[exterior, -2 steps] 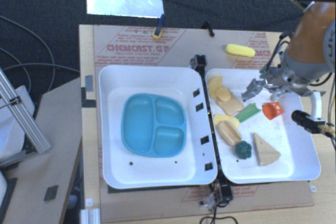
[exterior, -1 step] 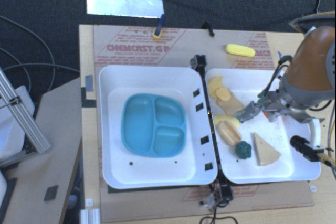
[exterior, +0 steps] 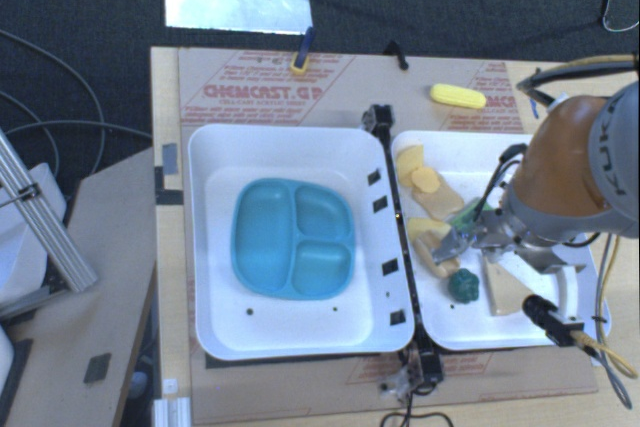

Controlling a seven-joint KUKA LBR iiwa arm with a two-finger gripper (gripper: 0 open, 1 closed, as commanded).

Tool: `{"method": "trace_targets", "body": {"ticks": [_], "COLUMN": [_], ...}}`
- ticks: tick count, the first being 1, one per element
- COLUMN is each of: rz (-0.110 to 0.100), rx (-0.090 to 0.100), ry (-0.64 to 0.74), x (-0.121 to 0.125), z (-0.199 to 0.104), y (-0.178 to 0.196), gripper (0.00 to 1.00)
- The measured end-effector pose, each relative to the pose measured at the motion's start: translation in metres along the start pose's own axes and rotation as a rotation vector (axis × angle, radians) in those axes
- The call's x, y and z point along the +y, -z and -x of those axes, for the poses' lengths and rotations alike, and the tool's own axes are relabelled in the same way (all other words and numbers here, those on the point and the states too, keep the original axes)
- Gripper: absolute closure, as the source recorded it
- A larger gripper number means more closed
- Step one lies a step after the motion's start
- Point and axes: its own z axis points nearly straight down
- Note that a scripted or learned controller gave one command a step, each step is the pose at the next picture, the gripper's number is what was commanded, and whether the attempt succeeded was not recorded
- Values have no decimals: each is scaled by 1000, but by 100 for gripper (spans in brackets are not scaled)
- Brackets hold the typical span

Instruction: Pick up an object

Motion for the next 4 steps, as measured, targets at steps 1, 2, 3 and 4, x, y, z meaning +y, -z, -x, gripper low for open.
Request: {"method": "trace_targets", "body": {"ticks": [1,2,3,4], "rz": [5,18,-8,5], "rx": [-2,-4,0,-2], "ry": [-1,4,-2,4], "x": [2,-21,-25,-10], "z": [2,-2,8,-6], "y": [2,130,-39,-48], "gripper": [0,0,0,0]}}
